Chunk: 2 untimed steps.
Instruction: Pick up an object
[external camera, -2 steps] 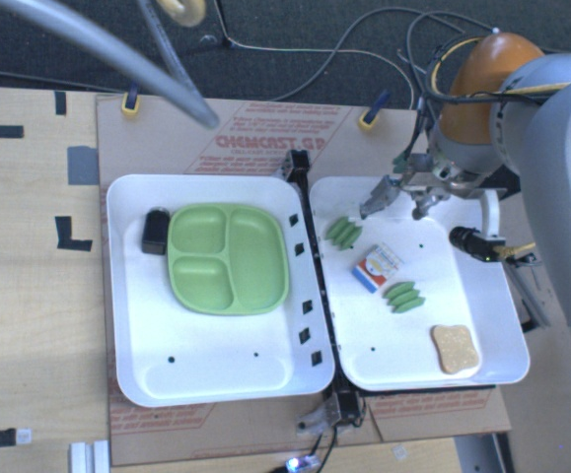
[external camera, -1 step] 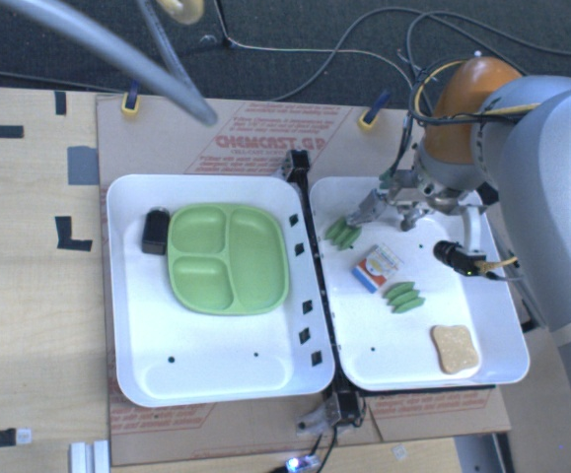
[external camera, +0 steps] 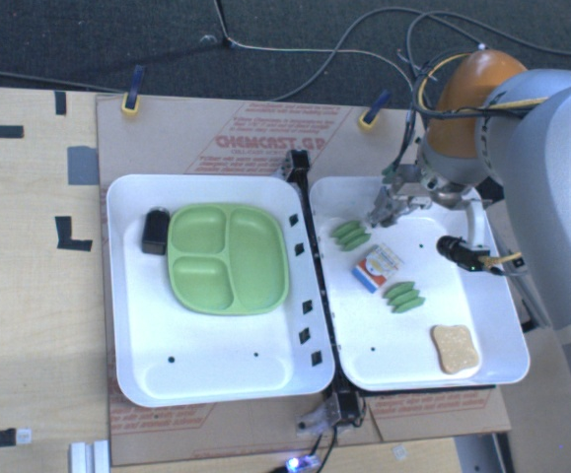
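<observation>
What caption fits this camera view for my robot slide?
Gripper hovers over the right bin near a green pea pod; a green plate sits in the left bin.

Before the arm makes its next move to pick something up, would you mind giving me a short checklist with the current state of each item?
1. Gripper is over the right bin: ok.
2. Nearest target, the upper green pea pod, lies free of other objects: ok.
3. Nothing is already between the fingers: cannot tell.
4. Small carton, lower pea pod and bread slice lie apart from one another: ok.
5. Green plate and black block sit in the left bin, out of the way: ok.
</observation>
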Each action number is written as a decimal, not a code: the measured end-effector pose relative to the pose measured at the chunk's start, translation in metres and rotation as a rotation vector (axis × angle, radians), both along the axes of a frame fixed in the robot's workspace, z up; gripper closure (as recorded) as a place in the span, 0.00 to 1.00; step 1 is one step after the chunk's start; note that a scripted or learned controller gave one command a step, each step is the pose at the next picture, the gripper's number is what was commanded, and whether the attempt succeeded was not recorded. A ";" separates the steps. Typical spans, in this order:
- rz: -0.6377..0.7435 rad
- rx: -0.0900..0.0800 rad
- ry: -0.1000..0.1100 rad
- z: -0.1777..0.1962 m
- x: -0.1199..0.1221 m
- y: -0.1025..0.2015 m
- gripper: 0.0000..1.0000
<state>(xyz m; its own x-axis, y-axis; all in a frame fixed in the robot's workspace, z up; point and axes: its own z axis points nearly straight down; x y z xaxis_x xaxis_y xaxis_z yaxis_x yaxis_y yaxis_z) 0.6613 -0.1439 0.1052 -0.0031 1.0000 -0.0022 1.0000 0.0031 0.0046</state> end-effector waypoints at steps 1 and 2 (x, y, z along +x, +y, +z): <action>-0.001 0.002 0.003 0.044 0.004 -0.005 1.00; -0.002 0.002 0.003 0.103 -0.003 -0.005 1.00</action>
